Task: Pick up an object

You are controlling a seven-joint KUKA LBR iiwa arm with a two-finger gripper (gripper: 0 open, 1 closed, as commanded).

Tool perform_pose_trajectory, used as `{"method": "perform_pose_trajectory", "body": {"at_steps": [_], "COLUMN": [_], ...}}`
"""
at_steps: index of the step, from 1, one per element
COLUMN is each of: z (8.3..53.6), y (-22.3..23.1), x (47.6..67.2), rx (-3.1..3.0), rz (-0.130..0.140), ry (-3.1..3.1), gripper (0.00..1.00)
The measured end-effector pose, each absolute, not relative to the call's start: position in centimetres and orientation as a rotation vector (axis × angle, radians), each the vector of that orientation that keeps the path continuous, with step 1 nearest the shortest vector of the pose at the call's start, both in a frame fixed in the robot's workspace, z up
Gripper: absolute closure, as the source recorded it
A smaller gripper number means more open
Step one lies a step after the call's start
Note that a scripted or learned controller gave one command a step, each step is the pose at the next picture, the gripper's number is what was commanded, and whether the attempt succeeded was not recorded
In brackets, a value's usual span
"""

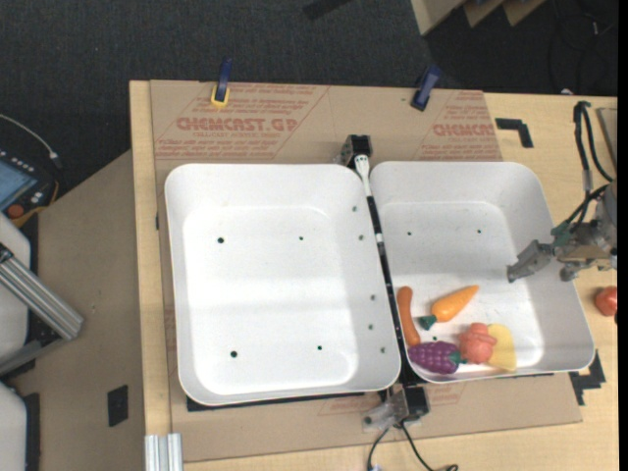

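While gripper hangs at right bin's right edge, approach step underway.
Can't tell how gripper is set; nothing seen in it. Toys sit at bin's near end: carrot, purple grapes, pink-yellow piece. Next: move over carrot, then descend.

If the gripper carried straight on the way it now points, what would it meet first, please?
The gripper points left and slightly down over the right bin. It would probably meet that bin's bare floor first, just above the toy carrot, though its height is unclear.
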State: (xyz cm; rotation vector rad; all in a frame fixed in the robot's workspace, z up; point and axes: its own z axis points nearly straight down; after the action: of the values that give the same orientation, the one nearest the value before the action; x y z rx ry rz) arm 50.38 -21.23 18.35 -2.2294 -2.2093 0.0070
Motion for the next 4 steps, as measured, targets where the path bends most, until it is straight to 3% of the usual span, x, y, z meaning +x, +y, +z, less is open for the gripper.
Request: {"method": "perform_pose_trajectory", "body": {"at_steps": [1,2,3,4], "z": [9.3,11.3,8.6,11.7], "y": [-14.5,-12.9,-9.5,-10.2], "x": [47.7,56.6,57.6,47.6], "rx": [-2.211,-2.219,-2.228,-2.224], "rz": [0.005,-0.007,-0.001,0.005], "ry": [-2.217,-2.23,-2.228,-2.214], "gripper": [0.0,0.0,0.0,0.0]}}
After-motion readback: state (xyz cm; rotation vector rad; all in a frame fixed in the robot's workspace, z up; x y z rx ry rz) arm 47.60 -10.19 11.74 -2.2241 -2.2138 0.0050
